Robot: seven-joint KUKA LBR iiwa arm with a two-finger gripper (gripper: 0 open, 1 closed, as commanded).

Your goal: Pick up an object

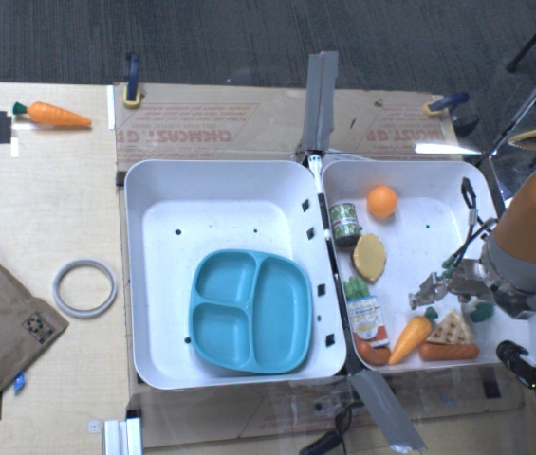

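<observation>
Nearest in the right bin (438,180) lie a carrot (408,339), a hot dog (448,352), a sandwich wedge (452,329) and a small bottle (364,313). The gripper (435,290) hangs just above the carrot and wedge; whether it is spread or closed cannot be told. Farther back sit a potato (369,256), a can (343,223) and an orange (381,202). The left bin (154,254) holds a blue tray (250,311).

Fixed overhead camera, slanted down, both bins (135,254) framed
</observation>
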